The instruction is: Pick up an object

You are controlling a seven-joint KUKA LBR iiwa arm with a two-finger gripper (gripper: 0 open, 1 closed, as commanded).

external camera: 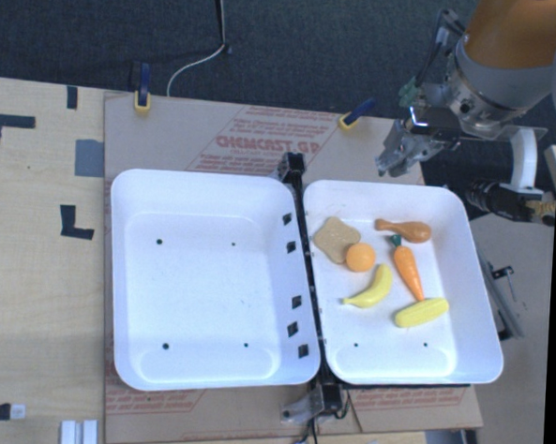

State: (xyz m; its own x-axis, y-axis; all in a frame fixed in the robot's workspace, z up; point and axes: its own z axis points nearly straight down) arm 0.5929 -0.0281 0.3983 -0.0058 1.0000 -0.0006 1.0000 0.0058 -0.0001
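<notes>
Two white bins sat side by side on a cardboard sheet [255, 145]. Left bin [134, 198] held nothing; four small dark dots marked its floor. A black clip strip [299, 265] ran along the seam between the bins. Right bin [470, 303] held six toy foods, all clustered in its upper-middle: a tan bread slice [335, 239] nearest the seam, an orange ball [359, 257] touching its lower right corner, a banana [373, 288] just below the ball, a drumstick [404, 230] near the back wall, a carrot [407, 271] slanting down from under it, and a yellow corn cob [421, 312] just past the carrot's tip. Front half of the right bin floor was bare, as was a strip along its right wall. Gripper [399, 158] hung above the back rim of the right bin, outside it, over the cardboard, well apart from every food; nothing sat between its fingers, and whether they were spread or closed could not be told.
</notes>
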